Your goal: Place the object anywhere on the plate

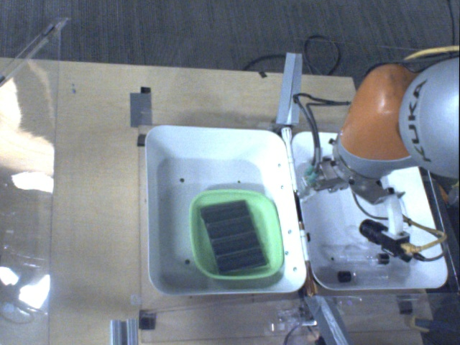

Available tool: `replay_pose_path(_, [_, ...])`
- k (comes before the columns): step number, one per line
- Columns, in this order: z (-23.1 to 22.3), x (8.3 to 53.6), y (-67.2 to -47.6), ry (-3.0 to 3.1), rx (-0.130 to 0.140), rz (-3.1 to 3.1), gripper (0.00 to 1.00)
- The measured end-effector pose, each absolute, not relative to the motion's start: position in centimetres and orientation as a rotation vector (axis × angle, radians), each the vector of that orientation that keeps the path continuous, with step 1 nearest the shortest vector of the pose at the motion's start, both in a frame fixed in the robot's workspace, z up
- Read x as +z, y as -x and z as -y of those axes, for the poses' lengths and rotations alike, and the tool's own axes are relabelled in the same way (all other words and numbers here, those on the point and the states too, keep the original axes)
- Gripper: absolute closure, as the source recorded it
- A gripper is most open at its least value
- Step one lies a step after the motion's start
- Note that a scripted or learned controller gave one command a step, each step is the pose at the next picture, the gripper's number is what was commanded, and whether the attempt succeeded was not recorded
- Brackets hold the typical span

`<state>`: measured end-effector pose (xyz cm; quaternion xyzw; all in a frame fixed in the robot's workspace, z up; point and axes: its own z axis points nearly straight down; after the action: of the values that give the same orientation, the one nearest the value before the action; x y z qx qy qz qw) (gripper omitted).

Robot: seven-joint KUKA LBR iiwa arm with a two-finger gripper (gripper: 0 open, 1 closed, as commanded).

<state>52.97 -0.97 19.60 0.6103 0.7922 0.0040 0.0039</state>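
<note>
**Ridged block on the green plate**

On the green plate (269,221) in the left bin (162,192) lies the dark ridged object (232,236). Right of it, over the right bin (424,279), hangs the arm (402,121); its end effector's state cannot be told.

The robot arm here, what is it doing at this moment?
A grey and orange KUKA arm reaches in from the right and hangs over the right white bin. In the left white bin sits a green plate, and a dark ribbed object already lies on it. The arm's body covers its tool, so its state cannot be told.
</note>
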Motion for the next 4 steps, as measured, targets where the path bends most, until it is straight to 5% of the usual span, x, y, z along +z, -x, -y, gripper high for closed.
replay_pose_path(1, [2.3,35.2,-53.2,-1.635,0.010,-2.669,1.00])
replay_pose_path(2, [4.4,38.7,-55.3,-1.325,0.007,-2.835,1.00])
replay_pose_path(3, [5.5,33.4,-56.9,-1.077,0.004,-2.942,1.00])
replay_pose_path(4, [-1.9,38.1,-55.5,-0.814,0.008,-3.020,1.00])
